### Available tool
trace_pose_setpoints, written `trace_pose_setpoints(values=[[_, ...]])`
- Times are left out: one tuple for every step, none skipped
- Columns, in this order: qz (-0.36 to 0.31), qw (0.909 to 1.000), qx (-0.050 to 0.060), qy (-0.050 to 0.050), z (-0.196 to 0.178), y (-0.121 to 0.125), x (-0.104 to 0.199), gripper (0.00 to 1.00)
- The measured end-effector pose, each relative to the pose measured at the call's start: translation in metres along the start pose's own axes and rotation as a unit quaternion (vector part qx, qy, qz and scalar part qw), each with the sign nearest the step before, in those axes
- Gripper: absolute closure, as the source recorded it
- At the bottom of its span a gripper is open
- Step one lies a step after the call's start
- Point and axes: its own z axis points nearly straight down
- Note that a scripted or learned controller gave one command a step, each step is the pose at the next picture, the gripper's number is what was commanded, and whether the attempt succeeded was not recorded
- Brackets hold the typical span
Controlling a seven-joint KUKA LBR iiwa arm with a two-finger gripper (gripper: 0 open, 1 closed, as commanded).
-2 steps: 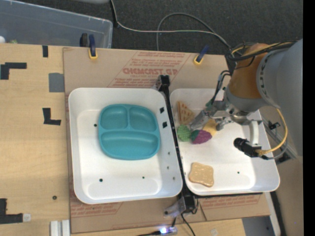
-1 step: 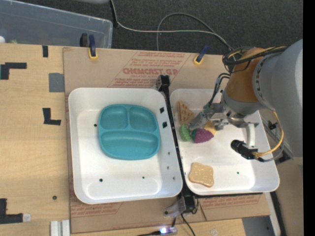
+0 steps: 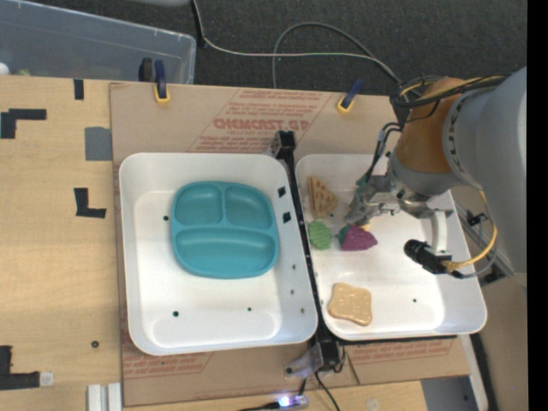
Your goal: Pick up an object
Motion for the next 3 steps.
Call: trace_pose_setpoints(values=[[0.000, 1.0000, 0.003, 0.003, -0.059, 0.001, 0.009, 1.00], [0.000, 1.0000, 0.002, 0.002, -0.112, 0.002, 0.009, 1.00], [-0.003, 1.0000, 0.005, 0.003, -0.115, 0.009, 0.071, 1.00]])
